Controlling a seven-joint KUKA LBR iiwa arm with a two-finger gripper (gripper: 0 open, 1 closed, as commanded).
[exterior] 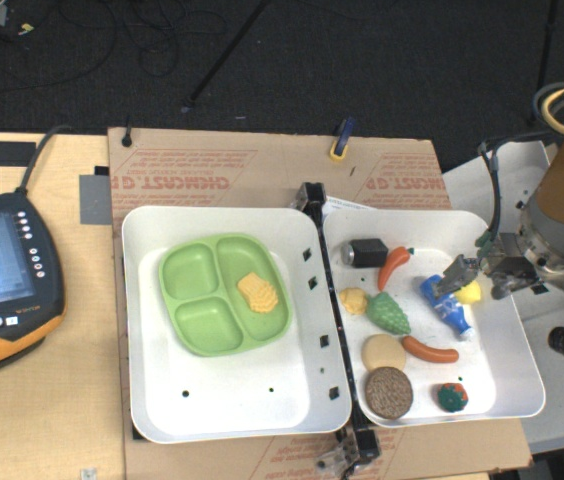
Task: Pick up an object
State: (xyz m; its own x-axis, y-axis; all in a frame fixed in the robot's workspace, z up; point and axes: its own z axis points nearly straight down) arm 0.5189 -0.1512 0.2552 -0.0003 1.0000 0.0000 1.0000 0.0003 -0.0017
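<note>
Hand (484,280) is low over the right bin (507,393), right at the blue object (445,304) and small yellow piece (469,292); can't tell from this angle whether it's open, closed or gripping anything. Nothing looks lifted yet — the black block (367,253), red chili (394,265), green knobbly piece (389,314), sausage (429,349) and brown disc (389,391) all lie on the bin floor. I'd call it mid-attempt: the grasp and the lift are left.
</note>
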